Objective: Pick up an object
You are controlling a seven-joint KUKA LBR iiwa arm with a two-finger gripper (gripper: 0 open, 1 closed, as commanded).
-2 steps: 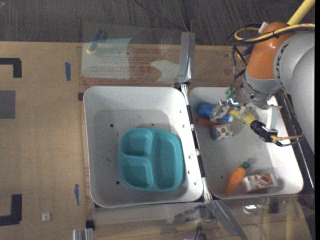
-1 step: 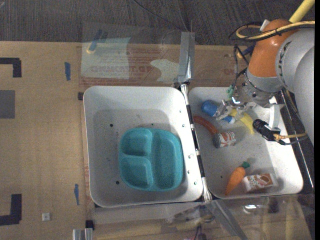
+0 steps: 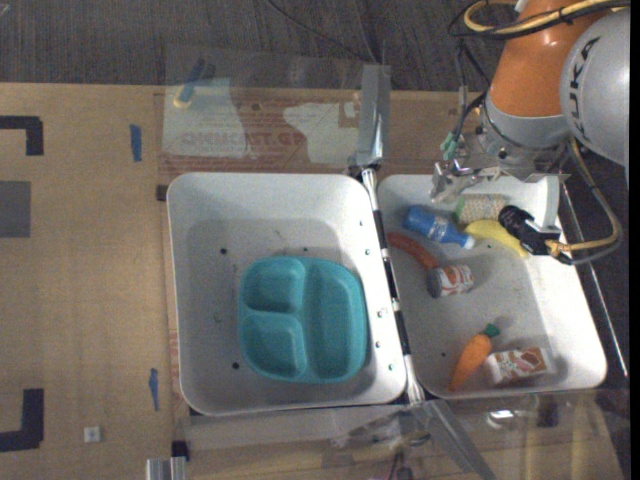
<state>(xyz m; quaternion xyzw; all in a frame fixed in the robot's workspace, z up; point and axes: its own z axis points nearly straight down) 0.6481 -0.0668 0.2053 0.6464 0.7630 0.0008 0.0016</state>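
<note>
A small white-and-orange carton is seen lying flat at lower right; the gripper's jaw state cannot be told.

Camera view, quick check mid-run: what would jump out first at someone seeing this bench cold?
The teal divided tray lying alone in the left bin stands out most. Next, the orange-banded arm looming over the far end of the right bin, with its pincer above the blue bottle and banana. Nearer the camera lie a toy carrot and a small carton.
</note>
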